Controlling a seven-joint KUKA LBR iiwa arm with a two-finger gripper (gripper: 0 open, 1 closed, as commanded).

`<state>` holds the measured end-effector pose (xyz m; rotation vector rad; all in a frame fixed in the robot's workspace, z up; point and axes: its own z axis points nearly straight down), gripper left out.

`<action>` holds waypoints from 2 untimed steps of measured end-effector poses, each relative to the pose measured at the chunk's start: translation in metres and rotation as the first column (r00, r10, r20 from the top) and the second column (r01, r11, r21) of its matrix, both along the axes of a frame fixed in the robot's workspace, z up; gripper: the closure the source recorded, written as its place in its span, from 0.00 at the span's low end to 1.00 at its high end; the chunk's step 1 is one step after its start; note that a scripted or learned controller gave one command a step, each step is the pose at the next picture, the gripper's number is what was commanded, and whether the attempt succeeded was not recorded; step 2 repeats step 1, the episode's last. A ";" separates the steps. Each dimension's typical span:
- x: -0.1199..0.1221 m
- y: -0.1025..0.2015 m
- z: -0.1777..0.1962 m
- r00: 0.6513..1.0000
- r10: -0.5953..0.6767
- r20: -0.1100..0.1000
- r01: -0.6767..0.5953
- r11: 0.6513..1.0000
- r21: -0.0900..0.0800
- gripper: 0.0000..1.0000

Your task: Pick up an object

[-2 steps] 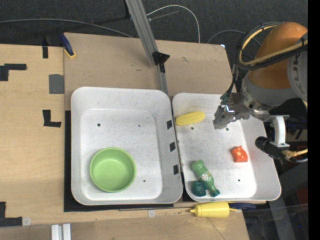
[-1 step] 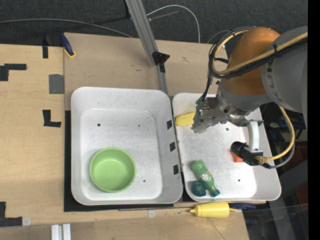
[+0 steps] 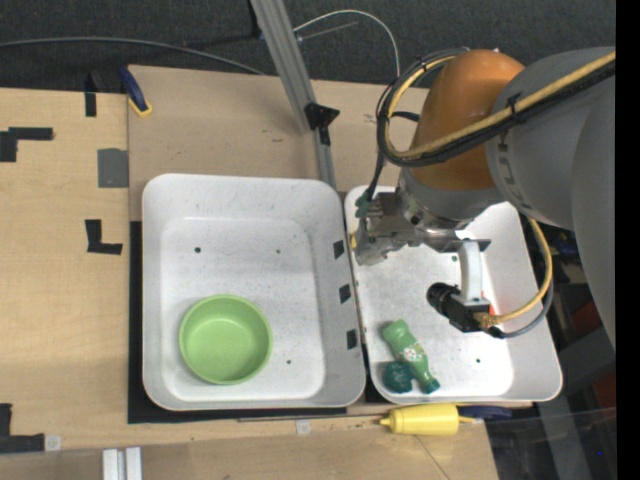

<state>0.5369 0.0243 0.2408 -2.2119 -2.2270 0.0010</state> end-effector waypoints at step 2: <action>-0.005 0.061 0.003 1.000 0.002 0.000 -0.002 1.000 0.000 1.00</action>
